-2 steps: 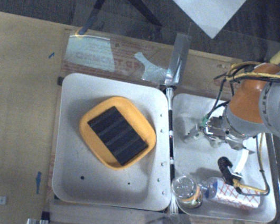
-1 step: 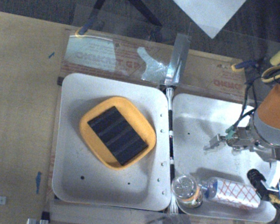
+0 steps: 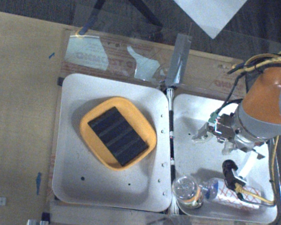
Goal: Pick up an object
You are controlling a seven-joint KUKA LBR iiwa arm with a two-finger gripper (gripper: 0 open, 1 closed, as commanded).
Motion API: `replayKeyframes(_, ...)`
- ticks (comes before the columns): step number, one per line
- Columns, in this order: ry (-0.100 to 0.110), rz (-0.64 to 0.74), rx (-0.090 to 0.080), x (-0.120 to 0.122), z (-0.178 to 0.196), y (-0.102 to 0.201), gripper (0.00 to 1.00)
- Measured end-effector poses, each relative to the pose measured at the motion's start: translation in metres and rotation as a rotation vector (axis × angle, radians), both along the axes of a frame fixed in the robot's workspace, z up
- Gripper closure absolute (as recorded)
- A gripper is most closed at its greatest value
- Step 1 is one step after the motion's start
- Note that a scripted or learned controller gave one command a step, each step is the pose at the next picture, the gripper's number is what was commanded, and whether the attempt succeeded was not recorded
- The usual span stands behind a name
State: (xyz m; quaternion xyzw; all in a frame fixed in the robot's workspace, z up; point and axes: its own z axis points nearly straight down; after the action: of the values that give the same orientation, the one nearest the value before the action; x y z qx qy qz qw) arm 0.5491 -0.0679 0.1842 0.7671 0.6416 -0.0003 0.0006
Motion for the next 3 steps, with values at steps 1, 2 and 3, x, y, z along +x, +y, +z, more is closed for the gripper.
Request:
replayKeyframes(1, 0.0, 0.181, 0.0, -0.021, 0.166, -0.004, 0.0)
replayKeyframes(2, 0.002, 0.235, 0.001, -0.069, 0.005, 0.009, 0.0)
replayKeyframes(3, 0.0, 0.338, 0.0, -0.051, -0.021, -0.055, 0.0)
